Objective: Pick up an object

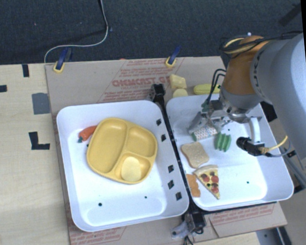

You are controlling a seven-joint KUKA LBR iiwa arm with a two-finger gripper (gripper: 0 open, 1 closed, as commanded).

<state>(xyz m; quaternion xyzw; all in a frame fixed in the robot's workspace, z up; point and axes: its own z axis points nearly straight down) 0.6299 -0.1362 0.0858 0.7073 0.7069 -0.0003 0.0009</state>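
Note:
My gripper [208,126] is low over the upper middle of the right bin [278,188], with its fingers spread open. A small pale, speckled piece [203,134] lies just under and between them, not held. A green ridged piece [222,141] sits right beside the gripper, to its lower right. Lower in the same bin lie a bread slice [195,154], a pizza slice [209,179] and a small orange piece [193,185].
The left bin [80,207] holds a yellow divided plate [121,149] and an orange-red carrot-like piece [87,132] at its upper left. Yellow toy foods [177,82] and a corn cob [203,89] lie on the cardboard behind the right bin. The arm's body covers the bin's upper right.

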